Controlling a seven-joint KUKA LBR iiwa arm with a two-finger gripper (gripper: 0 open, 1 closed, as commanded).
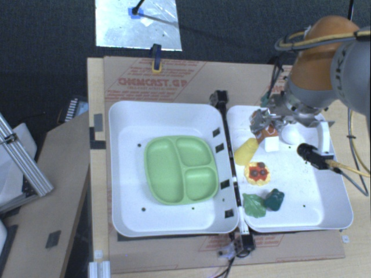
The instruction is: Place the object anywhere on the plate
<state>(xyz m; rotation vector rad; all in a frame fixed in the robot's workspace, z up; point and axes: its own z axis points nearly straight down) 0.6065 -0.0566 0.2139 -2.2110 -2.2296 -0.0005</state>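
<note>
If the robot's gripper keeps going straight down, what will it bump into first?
Probably the small brown-and-white block right under the two-finger gripper in the right white bin. The yellow banana-shaped toy lies just beside it. Depth is hard to judge.

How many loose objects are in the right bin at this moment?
5 visible: a yellow piece near the divider, a white block beside the hand, an orange-and-red toy mid-bin, and two green items at the front. The arm may hide more.

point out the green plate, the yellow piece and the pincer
plate (164,178): camera view, floor of its big left compartment
yellow piece (245,152): camera view, middle of its body, in the right bin
pincer (264,126): camera view, at its tip above the right bin
</note>
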